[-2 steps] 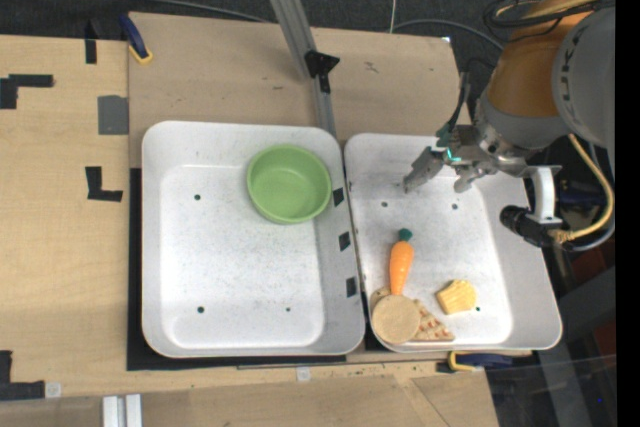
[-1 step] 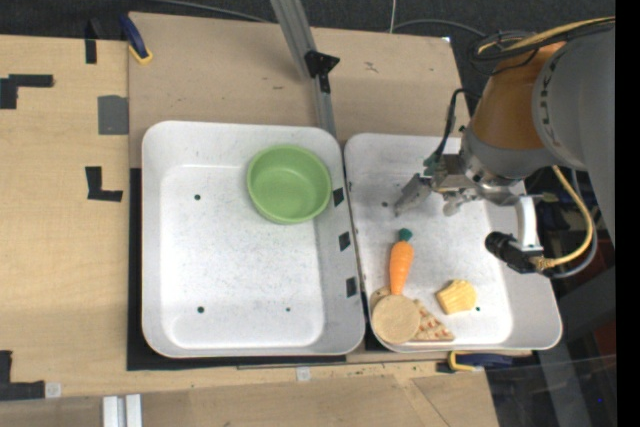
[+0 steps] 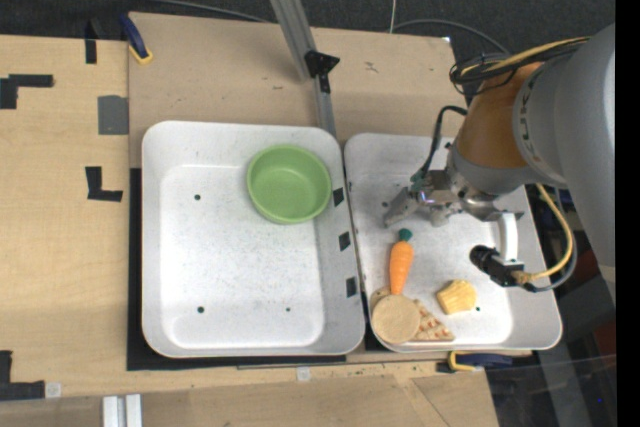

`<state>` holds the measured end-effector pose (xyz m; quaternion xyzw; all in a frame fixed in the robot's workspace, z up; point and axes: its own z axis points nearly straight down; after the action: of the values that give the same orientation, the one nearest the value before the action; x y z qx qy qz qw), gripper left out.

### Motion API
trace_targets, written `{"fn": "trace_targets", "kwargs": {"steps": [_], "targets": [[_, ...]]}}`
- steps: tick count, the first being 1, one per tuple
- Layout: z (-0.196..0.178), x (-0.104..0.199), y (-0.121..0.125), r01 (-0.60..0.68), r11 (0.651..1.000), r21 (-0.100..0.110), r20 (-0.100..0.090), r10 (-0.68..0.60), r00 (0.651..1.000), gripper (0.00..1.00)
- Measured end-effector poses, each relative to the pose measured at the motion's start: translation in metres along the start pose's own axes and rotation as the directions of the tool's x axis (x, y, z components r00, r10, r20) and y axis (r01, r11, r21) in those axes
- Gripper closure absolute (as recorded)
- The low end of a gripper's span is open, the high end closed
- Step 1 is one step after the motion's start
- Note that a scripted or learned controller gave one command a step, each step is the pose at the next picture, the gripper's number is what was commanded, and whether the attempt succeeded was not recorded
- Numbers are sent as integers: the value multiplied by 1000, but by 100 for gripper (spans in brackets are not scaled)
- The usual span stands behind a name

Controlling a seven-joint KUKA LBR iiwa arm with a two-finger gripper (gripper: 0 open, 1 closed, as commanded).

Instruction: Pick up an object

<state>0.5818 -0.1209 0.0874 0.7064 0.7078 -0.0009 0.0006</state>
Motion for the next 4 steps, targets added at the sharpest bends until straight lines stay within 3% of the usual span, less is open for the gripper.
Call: {"fn": "trace_targets", "kwargs": {"steps": [1, 4], "targets": [[-12, 1, 0, 1, 1000, 1, -2, -1, 1000, 100], [-153, 14, 3, -1, 1000, -4, -1, 1, 1000, 100]]}}
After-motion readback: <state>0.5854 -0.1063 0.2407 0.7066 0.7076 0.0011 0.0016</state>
